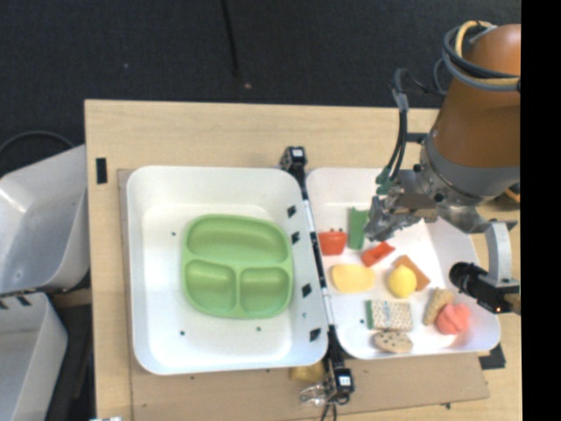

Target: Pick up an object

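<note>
My gripper (379, 228) hangs over the upper middle of the right bin (337, 182), just above a small red piece (378, 253) and right beside a green block (357, 227). Around it in that bin lie a red-orange block (332, 241), a pale yellow piece (351, 277), a yellow lemon (402, 281), an orange wedge (415, 268), a speckled cracker (389, 314), a brown cookie (392, 342), a tan piece (436, 303) and a pink item (453, 319). Nothing is visibly held.
The left bin (149, 323) holds a green divided plate (237, 265). A black clip-lined divider (308, 253) runs between the bins. The arm's orange and grey body (478, 121) looms over the right bin's far right. A black fixture (478, 285) sits at the right edge.
</note>
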Available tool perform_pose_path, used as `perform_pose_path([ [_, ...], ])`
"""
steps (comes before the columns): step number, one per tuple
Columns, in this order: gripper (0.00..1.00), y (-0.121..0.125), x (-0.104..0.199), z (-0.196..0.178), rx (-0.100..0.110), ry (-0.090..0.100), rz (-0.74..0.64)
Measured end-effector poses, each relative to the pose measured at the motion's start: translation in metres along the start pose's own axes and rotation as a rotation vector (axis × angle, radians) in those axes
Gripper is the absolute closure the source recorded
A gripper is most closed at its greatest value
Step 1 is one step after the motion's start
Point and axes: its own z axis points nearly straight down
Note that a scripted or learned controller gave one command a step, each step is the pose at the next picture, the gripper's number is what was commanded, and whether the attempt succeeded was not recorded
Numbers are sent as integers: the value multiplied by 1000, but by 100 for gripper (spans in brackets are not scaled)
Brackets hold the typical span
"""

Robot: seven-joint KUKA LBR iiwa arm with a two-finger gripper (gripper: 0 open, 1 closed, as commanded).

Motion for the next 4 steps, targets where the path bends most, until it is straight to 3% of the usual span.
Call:
perform_pose_path([
  [1,100,0,40,-22,-1,1,-5],
  [2,100,0,55,-47,-2,1,-4],
  [4,100,2,53,-67,0,-3,-20],
])
